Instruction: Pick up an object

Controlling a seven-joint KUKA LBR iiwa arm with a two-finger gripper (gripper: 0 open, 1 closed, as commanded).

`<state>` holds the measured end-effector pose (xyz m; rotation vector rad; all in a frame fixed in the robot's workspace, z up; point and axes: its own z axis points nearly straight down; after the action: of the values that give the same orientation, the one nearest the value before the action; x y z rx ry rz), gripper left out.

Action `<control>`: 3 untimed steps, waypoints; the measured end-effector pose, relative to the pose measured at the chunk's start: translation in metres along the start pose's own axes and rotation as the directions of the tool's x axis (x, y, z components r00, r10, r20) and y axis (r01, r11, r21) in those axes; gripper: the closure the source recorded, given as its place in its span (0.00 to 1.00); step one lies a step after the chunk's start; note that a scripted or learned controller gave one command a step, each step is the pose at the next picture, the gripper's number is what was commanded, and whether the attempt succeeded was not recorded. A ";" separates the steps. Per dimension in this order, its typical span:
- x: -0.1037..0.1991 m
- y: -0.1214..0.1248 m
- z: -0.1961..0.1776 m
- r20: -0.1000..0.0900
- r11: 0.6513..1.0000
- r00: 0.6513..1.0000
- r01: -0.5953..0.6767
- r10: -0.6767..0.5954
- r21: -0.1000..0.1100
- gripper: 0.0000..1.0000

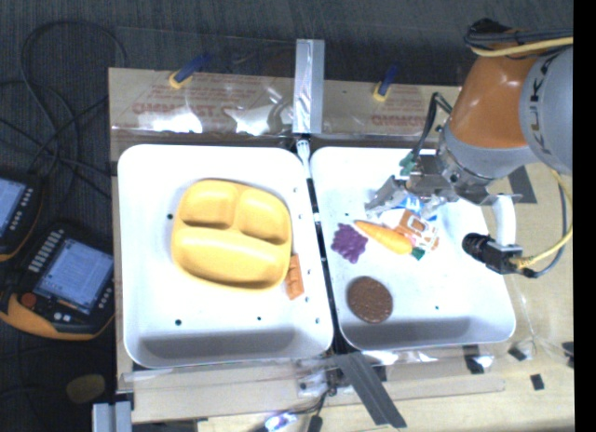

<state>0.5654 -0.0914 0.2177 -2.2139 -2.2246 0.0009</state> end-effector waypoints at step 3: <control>-0.046 0.070 0.129 0.006 0.998 0.999 0.054 -0.054 -0.010 0.00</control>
<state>0.6350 -0.1364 0.0880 -2.1610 -2.2918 -0.0047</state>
